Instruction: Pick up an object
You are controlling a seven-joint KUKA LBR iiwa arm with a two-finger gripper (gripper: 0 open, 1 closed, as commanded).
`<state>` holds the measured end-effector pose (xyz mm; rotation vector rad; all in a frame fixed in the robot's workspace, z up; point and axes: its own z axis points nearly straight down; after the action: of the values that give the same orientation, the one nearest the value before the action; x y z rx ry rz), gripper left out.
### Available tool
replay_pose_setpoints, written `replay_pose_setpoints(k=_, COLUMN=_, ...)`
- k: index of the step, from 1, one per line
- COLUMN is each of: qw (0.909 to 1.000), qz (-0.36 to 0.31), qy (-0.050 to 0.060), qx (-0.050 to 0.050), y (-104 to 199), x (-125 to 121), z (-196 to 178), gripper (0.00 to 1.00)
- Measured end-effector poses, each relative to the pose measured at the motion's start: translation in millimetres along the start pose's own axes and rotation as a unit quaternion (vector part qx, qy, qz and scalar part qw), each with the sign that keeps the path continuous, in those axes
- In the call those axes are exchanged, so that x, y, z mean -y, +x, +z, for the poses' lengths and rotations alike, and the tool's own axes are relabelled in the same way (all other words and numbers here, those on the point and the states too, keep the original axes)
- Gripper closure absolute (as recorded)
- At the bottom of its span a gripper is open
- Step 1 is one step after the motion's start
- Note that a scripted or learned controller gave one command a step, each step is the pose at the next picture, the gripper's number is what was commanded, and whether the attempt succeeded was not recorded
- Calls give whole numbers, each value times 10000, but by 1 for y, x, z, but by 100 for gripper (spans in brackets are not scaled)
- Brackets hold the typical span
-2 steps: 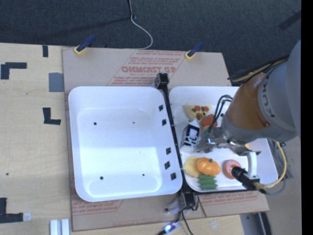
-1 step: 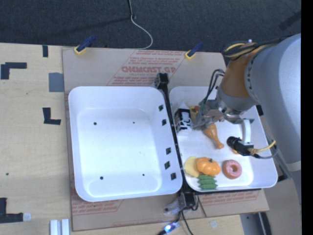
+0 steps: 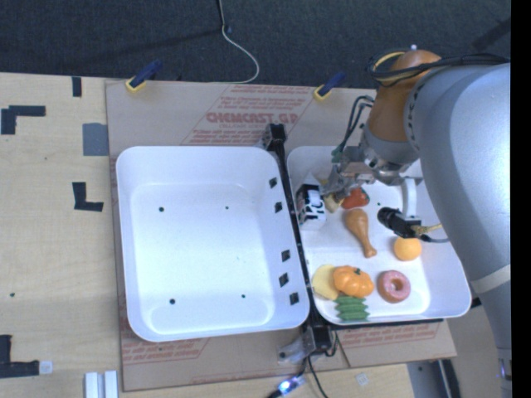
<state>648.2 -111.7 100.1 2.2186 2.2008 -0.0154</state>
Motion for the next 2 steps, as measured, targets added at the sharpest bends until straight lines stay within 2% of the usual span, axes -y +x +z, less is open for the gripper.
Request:
replay_pose_setpoints(k=1, qw=9999, qz=-51, qy=-62, qx=-77, y=7, x=-5, z=-203, gripper=100)
replay_pose_setpoints(k=2, qw=9999, qz=-61, qy=57, qx=-99, y=59, x=43, z=-162, gripper=100)
